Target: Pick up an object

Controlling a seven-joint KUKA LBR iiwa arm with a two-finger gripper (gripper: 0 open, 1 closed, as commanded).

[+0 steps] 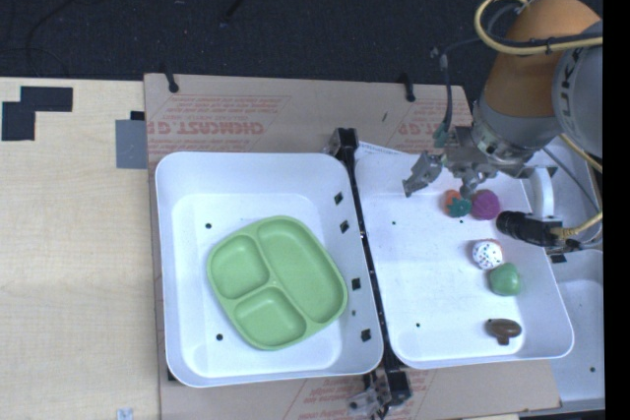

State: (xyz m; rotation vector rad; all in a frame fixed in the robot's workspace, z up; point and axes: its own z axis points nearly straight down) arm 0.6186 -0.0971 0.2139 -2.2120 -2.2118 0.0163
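A dark floor lies beyond the pale wooden counter (69, 241), which carries 2 white bins side by side. The left bin (187, 192) holds a green divided plate (276, 282). Over the right bin (413, 310), the jaws (445, 177) spread open and grip nothing. An orange-teal object (457, 204), partly hidden, touches a magenta ball (485, 204). Nearer sit a white spotted ball (487, 255), a green object (505, 279) and a small brown piece (503, 330), too small to identify.
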